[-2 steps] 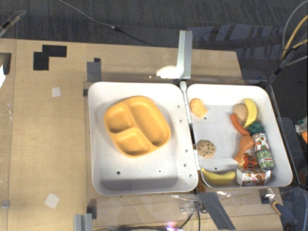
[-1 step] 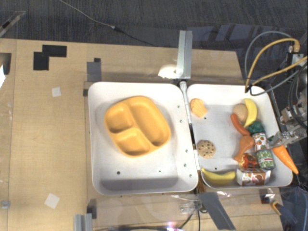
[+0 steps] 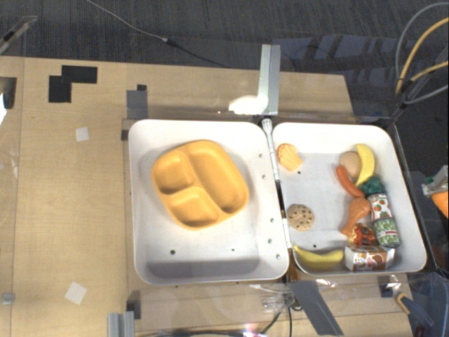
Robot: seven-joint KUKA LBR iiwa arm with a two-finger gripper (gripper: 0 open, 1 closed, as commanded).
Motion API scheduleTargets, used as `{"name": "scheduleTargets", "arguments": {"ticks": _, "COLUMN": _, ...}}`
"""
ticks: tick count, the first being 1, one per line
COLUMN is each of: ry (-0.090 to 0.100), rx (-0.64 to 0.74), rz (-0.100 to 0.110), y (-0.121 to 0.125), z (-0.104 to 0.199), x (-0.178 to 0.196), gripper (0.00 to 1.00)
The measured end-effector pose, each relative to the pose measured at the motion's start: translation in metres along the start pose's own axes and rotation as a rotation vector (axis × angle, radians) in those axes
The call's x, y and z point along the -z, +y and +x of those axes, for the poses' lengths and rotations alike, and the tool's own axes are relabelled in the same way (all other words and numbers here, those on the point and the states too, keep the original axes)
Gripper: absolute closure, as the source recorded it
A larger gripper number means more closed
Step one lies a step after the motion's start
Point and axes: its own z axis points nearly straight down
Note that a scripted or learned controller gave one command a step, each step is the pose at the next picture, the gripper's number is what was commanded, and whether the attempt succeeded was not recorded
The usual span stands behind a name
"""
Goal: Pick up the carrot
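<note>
Showing at the right edge, the arm [image 3: 442, 203] sits apart from the carrot [image 3: 356, 215]; gripper state unclear.

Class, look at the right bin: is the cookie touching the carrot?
Apart. The camera view shows bare white bin floor between the cookie and the carrot, which lies among the items packed along the far right side of the right bin.

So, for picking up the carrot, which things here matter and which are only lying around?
Belongs to the job:
- carrot
- right bin holding it

Just lying about:
- yellow divided plate
- two bananas
- cookie
- sausage
- egg
- cans
</note>
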Motion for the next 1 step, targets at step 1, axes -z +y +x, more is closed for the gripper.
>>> {"name": "scheduleTargets", "arguments": {"ticks": 1, "ry": -0.013, "rx": 0.087, "rz": -0.02, "y": 0.0096, "z": -0.061, "x": -0.1452, "gripper": 1.0}}
